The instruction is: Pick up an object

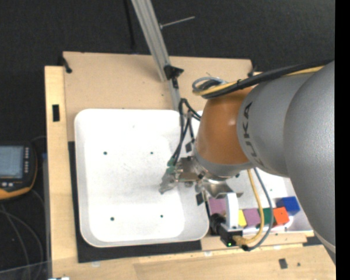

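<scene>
At the far left, off the bench, a small handheld device (9,168) with a lit screen and orange casing lies on the dark floor. The wooden bench (55,156) begins just right of it. On the bench sits the left bin (99,133), white and shallow, with a few dark dots on its floor.

Over that bin's right side, near its right wall, hangs the gripper (168,182). It is small and dark against the white, and I can't tell from here whether it is open or closed, or whether anything is in it.

Above it rises the arm (268,127), its orange band broad and rounded and the grey body behind it taking up most of the right of the view. Cables (186,127) loop along its left side. A slim metal pole (154,34) slants from the top of the view down toward the bins' back edge.

Lower right, in the right bin (300,229), a cluster of small blocks (262,214) peeps out beneath the arm: pink, yellow, purple, green, orange and blue. They lie close together in a rough row that runs left to right. Each is too stubby and too hidden to show a long axis or a heading.
</scene>
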